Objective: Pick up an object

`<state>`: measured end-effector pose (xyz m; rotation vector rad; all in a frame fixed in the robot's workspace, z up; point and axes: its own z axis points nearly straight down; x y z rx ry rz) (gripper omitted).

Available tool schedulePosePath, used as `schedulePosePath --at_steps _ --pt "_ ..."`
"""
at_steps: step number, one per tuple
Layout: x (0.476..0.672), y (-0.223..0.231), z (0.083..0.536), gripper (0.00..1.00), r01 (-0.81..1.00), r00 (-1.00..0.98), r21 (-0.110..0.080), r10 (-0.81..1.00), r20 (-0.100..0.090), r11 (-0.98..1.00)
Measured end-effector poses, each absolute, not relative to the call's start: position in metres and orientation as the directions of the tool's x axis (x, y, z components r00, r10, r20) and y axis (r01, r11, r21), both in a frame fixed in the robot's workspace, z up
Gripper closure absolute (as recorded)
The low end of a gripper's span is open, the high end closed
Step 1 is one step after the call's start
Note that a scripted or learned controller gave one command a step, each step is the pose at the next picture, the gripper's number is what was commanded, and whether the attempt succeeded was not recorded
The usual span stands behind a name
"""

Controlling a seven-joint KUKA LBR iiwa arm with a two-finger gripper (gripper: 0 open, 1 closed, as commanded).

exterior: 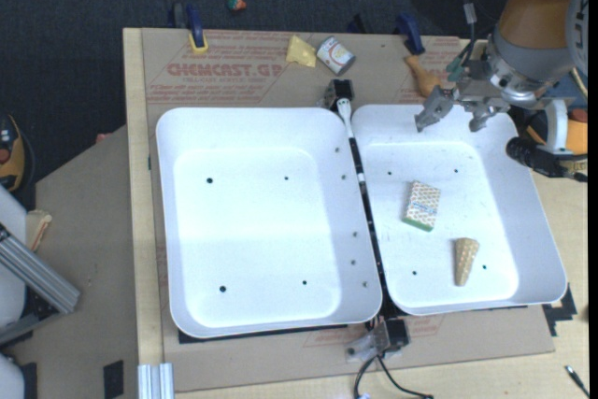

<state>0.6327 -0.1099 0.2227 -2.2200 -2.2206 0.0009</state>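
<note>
Camera view: right bin (523, 201) holds patterned small box (422, 205) near centre, waffle cone (465, 259) nearer its front edge, apart. Left bin (177, 201) adjoins. Both on cardboard-covered table (243, 61), dark carpet beyond. Gripper (453, 109) hovers over right bin's back rim, fingers spread, nothing between.

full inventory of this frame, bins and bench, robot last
White bins: 2, white, side by side on the bench.
Patterned block: 1, pale with green edge, in the right bin, near its middle.
Cone: 1, tan, in the right bin, toward its near right corner.
Yellow wedge: 1, yellow, on the board behind the bins.
Small box: 1, white and grey, beside the wedge.
Orange piece: 1, orange, on the board behind the right bin.
Blue clamps: 2, blue, at the board's far edge.
Gripper: 1, grey, open, above the right bin's far edge.
</note>
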Motion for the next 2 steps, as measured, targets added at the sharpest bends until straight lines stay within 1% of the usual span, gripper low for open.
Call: schedulePosePath --at_steps 1,2 --pt "0.592 -0.165 0.081 0.00 1.000 0.009 -0.001 1.000 0.005 -0.009" --pt "0.513 -0.149 0.091 0.00 1.000 0.005 0.014 1.000 -0.003 -0.005"
